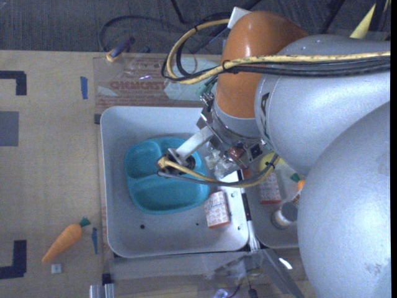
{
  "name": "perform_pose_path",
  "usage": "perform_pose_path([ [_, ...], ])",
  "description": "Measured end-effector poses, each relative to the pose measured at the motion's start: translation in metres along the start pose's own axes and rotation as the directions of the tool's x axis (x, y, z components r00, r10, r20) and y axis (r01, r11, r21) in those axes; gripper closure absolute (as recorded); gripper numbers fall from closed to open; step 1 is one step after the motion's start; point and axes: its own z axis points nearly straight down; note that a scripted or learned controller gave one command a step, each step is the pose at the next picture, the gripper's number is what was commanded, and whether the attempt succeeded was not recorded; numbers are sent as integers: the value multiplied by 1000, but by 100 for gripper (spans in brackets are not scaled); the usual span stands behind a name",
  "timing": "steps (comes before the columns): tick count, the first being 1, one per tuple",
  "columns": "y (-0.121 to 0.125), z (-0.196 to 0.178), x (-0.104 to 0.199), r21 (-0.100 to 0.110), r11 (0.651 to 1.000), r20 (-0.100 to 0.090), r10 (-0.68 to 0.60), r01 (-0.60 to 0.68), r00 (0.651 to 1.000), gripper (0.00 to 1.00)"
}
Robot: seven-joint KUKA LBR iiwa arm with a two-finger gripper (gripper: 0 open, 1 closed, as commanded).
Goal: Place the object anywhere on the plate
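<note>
The plate (155, 194) is left open from 5 round to 12 o'clock. Its 2 o'clock edge is overhung by the gripper (218, 160), and approach from 1 to 4 o'clock is barred by the arm (329, 129). A carton (217, 208) is stood just off the 4 o'clock rim. Bare bin (118, 135) floor is left at 6 and 9 o'clock.

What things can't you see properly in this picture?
- Blue plate, camera view: the robot arm and its cables cover the plate's right side.
- Right bin, camera view: the arm hides most of it, so the things inside show only in bits.
- Small carton beside the plate: its label is too small to read.
- Tiny speck below the carrot: too small to name.
</note>
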Motion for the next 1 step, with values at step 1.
perform_pose_path([
  [1, -4, 106, -26, 3, 997, 5, 72, -72, 997, 100],
])
